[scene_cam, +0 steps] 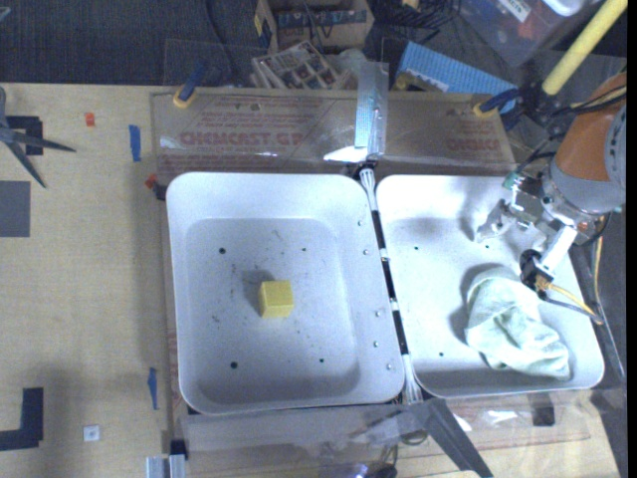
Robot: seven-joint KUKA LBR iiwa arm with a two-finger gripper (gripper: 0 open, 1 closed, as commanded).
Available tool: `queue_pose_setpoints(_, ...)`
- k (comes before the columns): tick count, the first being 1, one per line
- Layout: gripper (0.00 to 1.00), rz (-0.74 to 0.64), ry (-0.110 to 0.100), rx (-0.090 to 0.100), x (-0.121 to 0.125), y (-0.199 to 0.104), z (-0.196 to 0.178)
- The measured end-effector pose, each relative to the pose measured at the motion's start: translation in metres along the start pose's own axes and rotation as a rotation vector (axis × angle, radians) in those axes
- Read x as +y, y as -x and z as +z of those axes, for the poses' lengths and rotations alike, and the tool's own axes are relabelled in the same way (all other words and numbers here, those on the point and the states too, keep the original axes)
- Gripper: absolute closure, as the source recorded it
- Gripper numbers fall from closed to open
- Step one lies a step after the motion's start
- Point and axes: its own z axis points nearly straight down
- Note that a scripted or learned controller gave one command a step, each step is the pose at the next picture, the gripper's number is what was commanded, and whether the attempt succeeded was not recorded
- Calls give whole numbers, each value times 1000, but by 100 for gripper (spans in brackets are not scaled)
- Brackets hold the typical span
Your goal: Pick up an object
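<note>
Two shallow white bins stand side by side on the wooden bench (80, 287), and their inner walls touch along the middle.

In the left bin (181, 267) lies one small yellow block (277, 299), a little left of the middle of the floor and well apart from every wall. It is almost a cube, so no long axis can be told. Its top face looks up, and its sides run nearly parallel with the walls of the bin, perhaps turned a little. Some dark specks (299, 250) are scattered on the floor around it.

In the right bin (428, 202) lies a crumpled cloth (513, 329), pale green and white, in the near right part of the floor. It is longer than wide. Its long axis runs at a slant, from the upper left, near the middle of the bin, to the lower right, where its end lies against the near right corner.

The arm (597, 182) reaches in from the right, and its orange band (587, 152) shows at the edge of the bin. The gripper (490, 225) is in the far part of the right bin, over bare white floor, and points toward the left. It is near the upper end of the cloth but apart from it, and well apart from the yellow block in the other bin. Whether the gripper is released or clenched I cannot tell, because it is too small and too blurred.
</note>
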Motion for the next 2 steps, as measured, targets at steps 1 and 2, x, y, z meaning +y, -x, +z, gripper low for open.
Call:
queue_pose_setpoints(1, 0, -37, 14, -11, 31, -28, 12)
queue_pose_setpoints(2, 0, -443, 12, -13, 23, -29, 11)
